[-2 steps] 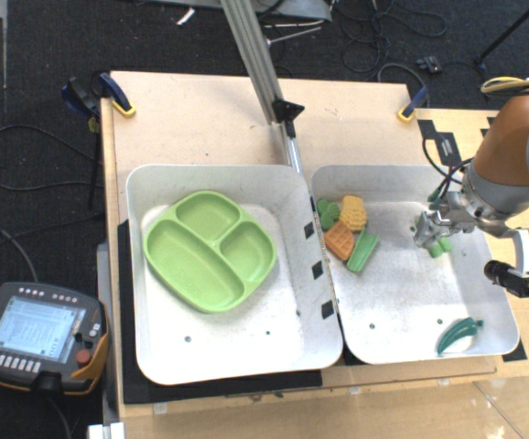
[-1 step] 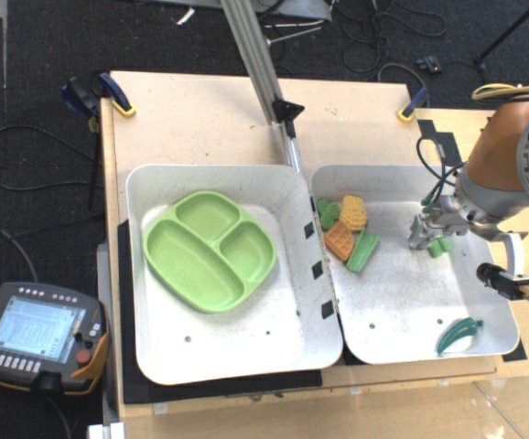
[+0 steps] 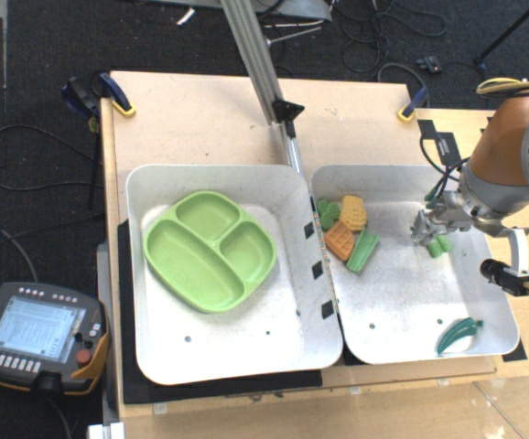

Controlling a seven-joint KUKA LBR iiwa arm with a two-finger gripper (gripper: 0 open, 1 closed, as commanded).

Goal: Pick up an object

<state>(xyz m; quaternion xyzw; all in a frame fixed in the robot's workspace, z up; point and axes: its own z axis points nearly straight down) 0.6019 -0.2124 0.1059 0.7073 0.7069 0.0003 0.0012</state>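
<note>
My gripper [image 3: 432,233] hangs low over the right bin [image 3: 402,327], near its upper right part. A small green object [image 3: 439,245] shows right at the fingertips, touching or just below them. Whether it sits between the fingers I cannot tell. At the left side of that bin lies a cluster: a yellow corn-like piece [image 3: 353,213], an orange waffle-like piece [image 3: 340,240], a green cylinder [image 3: 362,252] and a dark green piece [image 3: 327,213]. A teal and white object [image 3: 458,335] lies near the bin's lower right corner.
The left bin [image 3: 155,337] holds a light green divided plate [image 3: 210,250]. A metal pole [image 3: 257,48] slants up from between the bins. A teach pendant [image 3: 36,335] rests on the floor at lower left. Clamps grip the bench's back corners.
</note>
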